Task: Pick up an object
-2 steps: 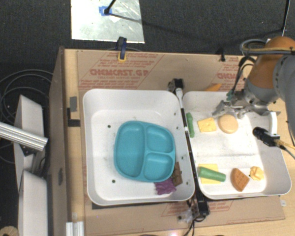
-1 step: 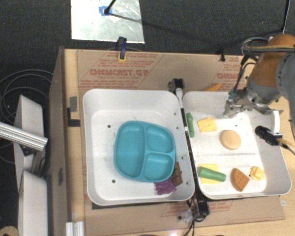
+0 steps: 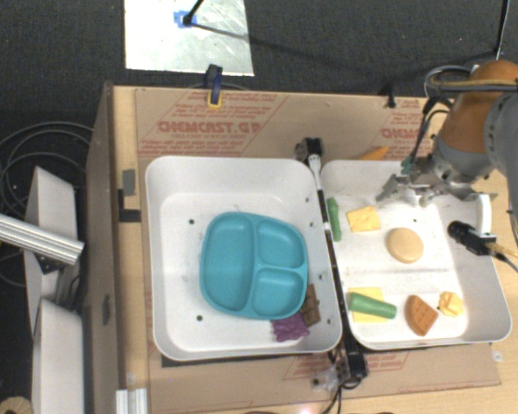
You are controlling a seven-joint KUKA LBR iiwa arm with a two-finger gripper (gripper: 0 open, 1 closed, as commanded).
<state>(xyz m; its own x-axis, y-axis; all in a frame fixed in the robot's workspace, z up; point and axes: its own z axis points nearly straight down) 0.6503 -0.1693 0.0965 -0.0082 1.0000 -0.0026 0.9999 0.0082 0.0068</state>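
Note:
My gripper (image 3: 412, 191) hangs over the far part of the right bin (image 3: 492, 296), with nothing visible in it. Just in front of it and to its left lies a yellow block (image 3: 363, 219). A tan round bun (image 3: 405, 245) rests in front of it. A thin green stick (image 3: 333, 216) lies along the bin's left wall. Near the front edge sit a green cylinder on a yellow piece (image 3: 370, 304), an orange-brown wedge (image 3: 420, 314) and a small yellow piece (image 3: 450, 304).
The left bin (image 3: 168, 231) holds a teal divided plate (image 3: 254, 266), with a purple item (image 3: 287, 328) and a brown item (image 3: 311, 310) at its front right. An orange sliver (image 3: 374, 153) shows at the right bin's far rim. Cardboard surrounds both bins.

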